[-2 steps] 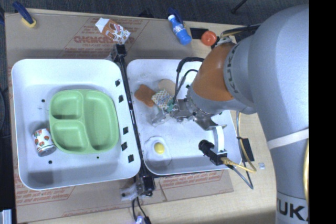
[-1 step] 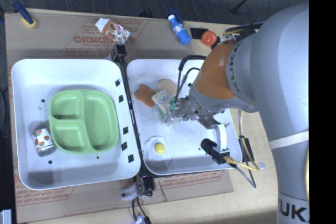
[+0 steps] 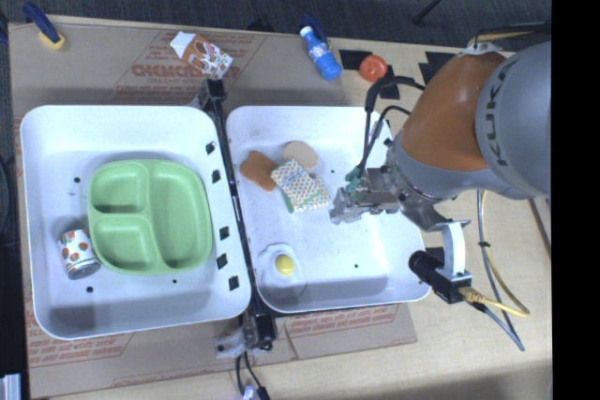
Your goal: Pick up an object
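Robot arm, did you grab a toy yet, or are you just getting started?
Nothing looks picked up yet. The gripper is low inside the right bin, right beside the patterned sponge, with no toy seen between its fingers. The sponge, the brown piece and the fried-egg toy all lie on the bin floor. Grabbing one and lifting it is what's left.

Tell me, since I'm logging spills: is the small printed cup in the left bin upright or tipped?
Tipped. The cup lies on its side beside the green plate, its printed wall facing up.
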`<state>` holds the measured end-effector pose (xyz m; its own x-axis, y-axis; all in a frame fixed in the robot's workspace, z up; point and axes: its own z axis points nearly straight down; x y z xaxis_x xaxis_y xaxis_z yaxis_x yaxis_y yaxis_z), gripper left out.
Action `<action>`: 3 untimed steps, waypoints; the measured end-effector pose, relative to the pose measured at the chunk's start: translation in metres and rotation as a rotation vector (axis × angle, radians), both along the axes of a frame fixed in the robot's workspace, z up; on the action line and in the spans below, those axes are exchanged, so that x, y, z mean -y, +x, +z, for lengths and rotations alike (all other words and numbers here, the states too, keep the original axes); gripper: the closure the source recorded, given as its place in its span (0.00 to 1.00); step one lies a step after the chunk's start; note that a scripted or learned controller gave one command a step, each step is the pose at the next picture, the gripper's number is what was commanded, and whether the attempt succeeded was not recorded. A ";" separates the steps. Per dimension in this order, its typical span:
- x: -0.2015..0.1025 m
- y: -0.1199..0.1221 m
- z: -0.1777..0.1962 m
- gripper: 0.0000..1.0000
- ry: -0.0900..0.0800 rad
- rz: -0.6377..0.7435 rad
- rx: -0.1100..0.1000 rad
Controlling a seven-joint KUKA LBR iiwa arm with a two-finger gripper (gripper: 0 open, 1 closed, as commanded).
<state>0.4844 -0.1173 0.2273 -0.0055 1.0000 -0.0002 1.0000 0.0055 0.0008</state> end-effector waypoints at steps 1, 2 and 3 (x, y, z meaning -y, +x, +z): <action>0.000 0.000 -0.001 0.00 0.000 0.000 -0.001; -0.012 -0.008 -0.135 0.00 0.002 0.001 -0.003; -0.013 -0.006 -0.125 1.00 0.004 0.008 -0.004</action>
